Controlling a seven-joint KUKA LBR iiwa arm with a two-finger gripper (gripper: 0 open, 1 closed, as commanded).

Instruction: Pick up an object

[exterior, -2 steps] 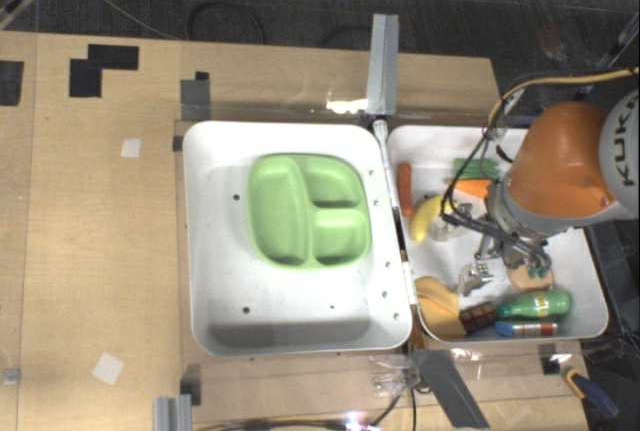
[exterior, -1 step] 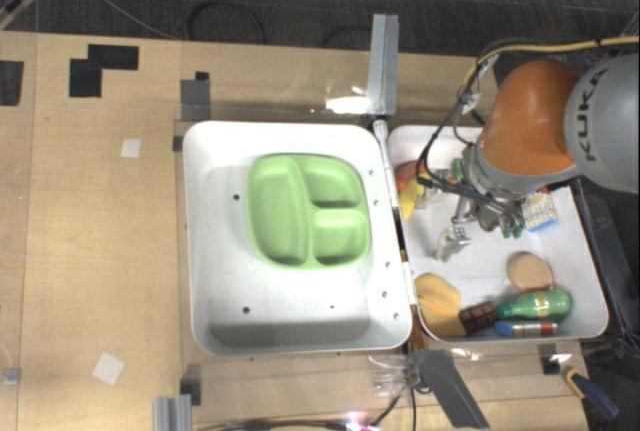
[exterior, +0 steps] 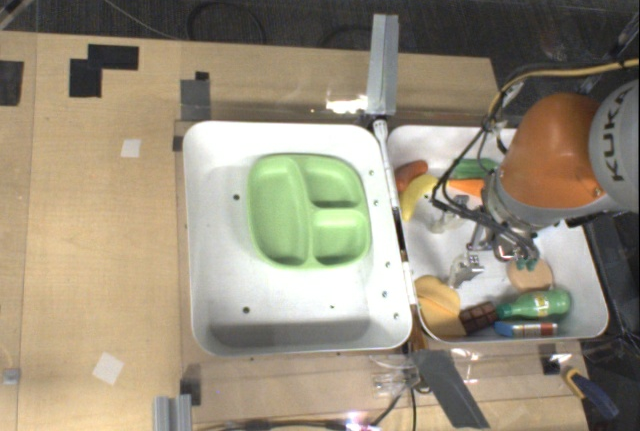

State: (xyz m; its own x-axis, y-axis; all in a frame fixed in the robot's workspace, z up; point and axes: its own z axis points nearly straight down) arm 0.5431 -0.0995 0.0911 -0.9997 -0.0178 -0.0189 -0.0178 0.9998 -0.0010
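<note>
Candidate object: the green bottle (exterior: 533, 303), lying on its side near the front edge of the right bin (exterior: 598, 304), towards that bin's outer corner. It looks like a small toy of hard plastic, so I judge it light, stiff and rather slick.
Where to take it: across the round body at mid-length, with the fingers either side of the long axis; the narrow neck end would likely roll or slip out.
Close neighbours: a thin red-and-blue marker-like piece (exterior: 525, 328) lies just beside it along the front wall, and a dark brown piece (exterior: 478, 316) touches or nearly touches its neck end. This crowding leaves little room for a finger on the wall side.
Other light toys: a tan round slice (exterior: 530, 272) just behind the bottle, a tan rounded lump (exterior: 438, 297) at the bin's front inner corner, and yellow (exterior: 417, 195), red (exterior: 410, 170) and orange (exterior: 467, 188) food shapes towards the back inner corner.
Pincer (exterior: 476, 261): low over the middle of the right bin, near the tan lump and the slice; whether it is apart or together I cannot tell, and nothing is visibly clamped in it.
Arm: the orange band (exterior: 545, 154) hangs above the bin's back half, covering part of its floor.
Left bin (exterior: 215, 319): holds a green divided tray (exterior: 305, 209), broad and shallow, probably awkward to pinch except at its rim.
Desk (exterior: 90, 249): pale wood, carrying both bins side by side.
</note>
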